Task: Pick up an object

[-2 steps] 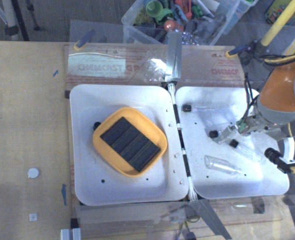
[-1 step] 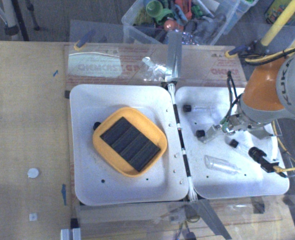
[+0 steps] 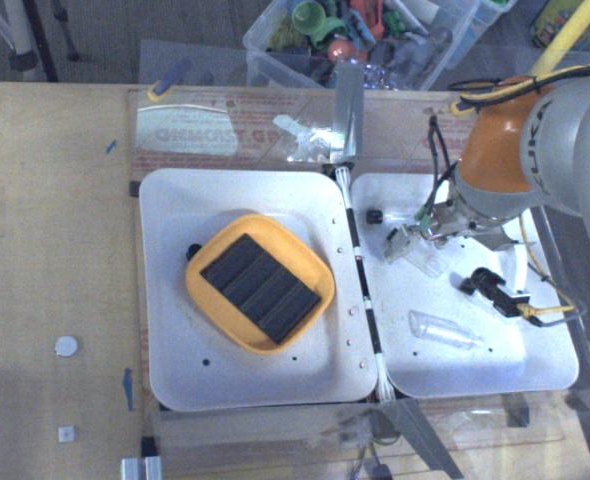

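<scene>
Leftmost, a yellow slatted block (image 3: 260, 283) lies in the left bin (image 3: 175, 218). In the right bin (image 3: 495, 358), a small black knob (image 3: 374, 214) sits just up-left of the gripper (image 3: 403, 242), probably the nearest target. Whether the gripper is open cannot be told, and nothing shows in it. A clear tube (image 3: 443, 330) lies below-right, its long axis roughly left-right.

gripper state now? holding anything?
Gripper: cannot be told from this view. It is over the right shallow white bin, apart from the clear plastic tube.
</scene>
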`<action>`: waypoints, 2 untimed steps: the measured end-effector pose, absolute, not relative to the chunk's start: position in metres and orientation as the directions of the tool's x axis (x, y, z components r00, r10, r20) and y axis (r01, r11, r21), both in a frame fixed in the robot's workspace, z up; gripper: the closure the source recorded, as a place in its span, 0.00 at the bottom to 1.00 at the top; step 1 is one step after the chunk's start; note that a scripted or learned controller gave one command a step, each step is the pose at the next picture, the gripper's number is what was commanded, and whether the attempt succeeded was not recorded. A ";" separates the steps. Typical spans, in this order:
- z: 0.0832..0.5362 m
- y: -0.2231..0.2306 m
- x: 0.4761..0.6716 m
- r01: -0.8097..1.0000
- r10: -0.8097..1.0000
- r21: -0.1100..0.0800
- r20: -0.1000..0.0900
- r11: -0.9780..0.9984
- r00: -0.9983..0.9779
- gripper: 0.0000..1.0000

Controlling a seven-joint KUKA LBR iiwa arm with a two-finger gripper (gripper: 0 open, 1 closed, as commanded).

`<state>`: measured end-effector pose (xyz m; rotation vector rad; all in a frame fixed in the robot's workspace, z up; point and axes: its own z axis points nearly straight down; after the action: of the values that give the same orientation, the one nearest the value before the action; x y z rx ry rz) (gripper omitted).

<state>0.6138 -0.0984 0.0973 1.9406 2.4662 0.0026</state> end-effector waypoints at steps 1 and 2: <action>0.107 -0.098 0.615 0.972 0.972 0.007 -0.004 0.237 -0.237 1.00; 0.219 -0.089 0.659 0.999 0.999 0.001 -0.002 -0.038 0.038 1.00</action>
<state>0.6593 -0.0893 0.2193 2.2617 2.1775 -0.0005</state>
